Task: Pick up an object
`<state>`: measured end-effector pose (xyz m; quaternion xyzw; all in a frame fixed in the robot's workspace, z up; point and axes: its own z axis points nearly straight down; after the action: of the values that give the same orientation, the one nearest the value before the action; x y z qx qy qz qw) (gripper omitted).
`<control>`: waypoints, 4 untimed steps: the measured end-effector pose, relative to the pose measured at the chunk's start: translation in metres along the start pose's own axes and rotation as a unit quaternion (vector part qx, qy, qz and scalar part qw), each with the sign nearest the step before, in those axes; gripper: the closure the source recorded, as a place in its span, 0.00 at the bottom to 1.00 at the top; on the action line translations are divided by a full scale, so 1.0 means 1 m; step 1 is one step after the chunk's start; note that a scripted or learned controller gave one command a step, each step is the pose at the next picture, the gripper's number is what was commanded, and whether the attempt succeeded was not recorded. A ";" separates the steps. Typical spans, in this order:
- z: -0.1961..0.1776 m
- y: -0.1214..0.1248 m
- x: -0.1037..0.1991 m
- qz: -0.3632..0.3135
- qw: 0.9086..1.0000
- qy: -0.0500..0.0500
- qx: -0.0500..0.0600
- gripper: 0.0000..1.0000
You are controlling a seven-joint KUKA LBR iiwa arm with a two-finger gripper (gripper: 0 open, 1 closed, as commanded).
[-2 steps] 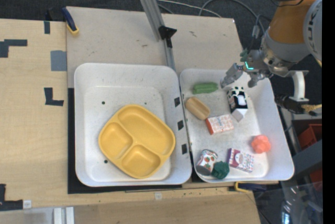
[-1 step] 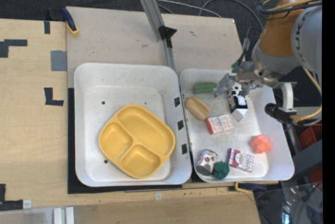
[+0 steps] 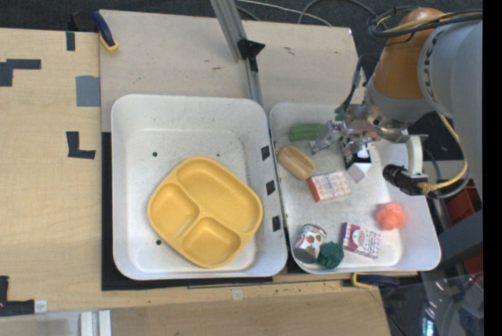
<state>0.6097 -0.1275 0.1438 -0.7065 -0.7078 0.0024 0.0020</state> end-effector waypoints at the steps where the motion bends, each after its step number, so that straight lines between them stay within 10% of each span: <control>1: 0.031 0.001 0.000 0.000 1.000 0.000 -0.003 0.00; 2: 0.023 0.000 0.001 0.000 1.000 0.001 -0.002 1.00; 4: -0.074 -0.011 0.000 0.000 1.000 0.000 -0.005 1.00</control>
<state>0.5995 -0.1271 0.2175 -0.7065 -0.7077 -0.0012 -0.0016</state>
